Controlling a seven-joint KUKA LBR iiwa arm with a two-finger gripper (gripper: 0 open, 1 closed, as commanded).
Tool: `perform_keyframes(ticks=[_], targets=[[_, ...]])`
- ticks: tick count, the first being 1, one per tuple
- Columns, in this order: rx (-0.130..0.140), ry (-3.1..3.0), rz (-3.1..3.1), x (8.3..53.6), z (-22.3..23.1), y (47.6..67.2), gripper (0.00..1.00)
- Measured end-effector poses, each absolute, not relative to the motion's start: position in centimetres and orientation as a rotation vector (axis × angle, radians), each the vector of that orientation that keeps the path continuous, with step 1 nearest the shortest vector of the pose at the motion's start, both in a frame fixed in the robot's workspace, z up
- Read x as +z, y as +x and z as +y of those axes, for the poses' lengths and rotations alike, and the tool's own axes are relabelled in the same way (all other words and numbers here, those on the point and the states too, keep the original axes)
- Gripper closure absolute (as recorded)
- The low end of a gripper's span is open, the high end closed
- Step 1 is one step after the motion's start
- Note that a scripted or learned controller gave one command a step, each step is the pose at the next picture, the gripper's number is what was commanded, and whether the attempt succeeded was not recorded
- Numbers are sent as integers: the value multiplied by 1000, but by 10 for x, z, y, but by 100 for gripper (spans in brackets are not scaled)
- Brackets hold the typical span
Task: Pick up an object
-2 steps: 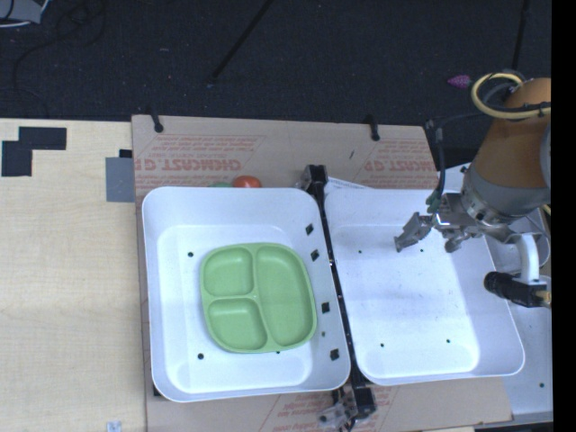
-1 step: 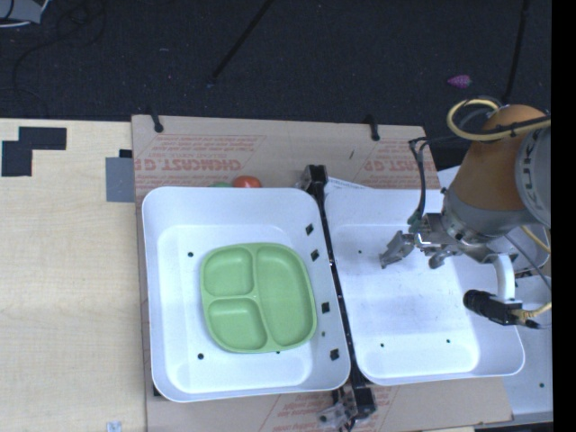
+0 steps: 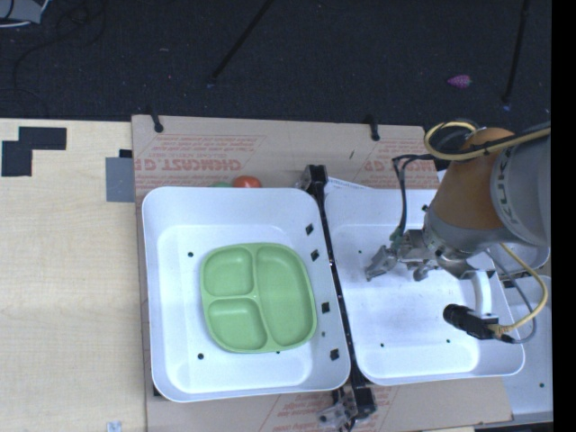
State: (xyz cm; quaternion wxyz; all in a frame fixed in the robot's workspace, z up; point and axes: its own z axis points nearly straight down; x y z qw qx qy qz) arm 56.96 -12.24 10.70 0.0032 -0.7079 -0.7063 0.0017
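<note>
A: Starting at the left, what do we have?

B: We see a pale wooden bench top [image 3: 63,286]. A brown cardboard sheet with red print [image 3: 270,156] lies on it, under both bins.

A: And on that sheet?

B: First the left shallow white plastic bin [image 3: 166,241]. In it lies the light green three-compartment plastic plate [image 3: 258,297], flat on the bin floor, near the middle and somewhat toward the right wall. It is the one loose thing we can find in either bin.

A: Anything behind that bin?

B: Yes, a small red-orange round object [image 3: 246,183] peeks over the far rim, outside the bin. We cannot tell what it is.

A: Moving right?

B: A black bar [image 3: 328,277] runs between the bins where they meet. Then comes the right shallow white plastic bin [image 3: 396,349], its floor showing faint grey smudges.

A: And the arm?

B: The grey arm with the orange band [image 3: 477,196] reaches in from the right. Its metal two-finger gripper [image 3: 396,264] is over the far left part of the right bin.

A: Is the claw wide or narrow?

B: We cannot tell; the metal parts blur together. We see nothing held in it. The green plate is well apart from it, across the black bar.
</note>
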Motion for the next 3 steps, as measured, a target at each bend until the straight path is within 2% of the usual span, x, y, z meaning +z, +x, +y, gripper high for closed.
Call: perform_keyframes(ticks=[1,2,3], targets=[[5,-2220,-2217,86,-122,569,0],[3,-2225,-2213,98,-123,570,100],[-3,-2222,-2224,160,-122,575,100]])
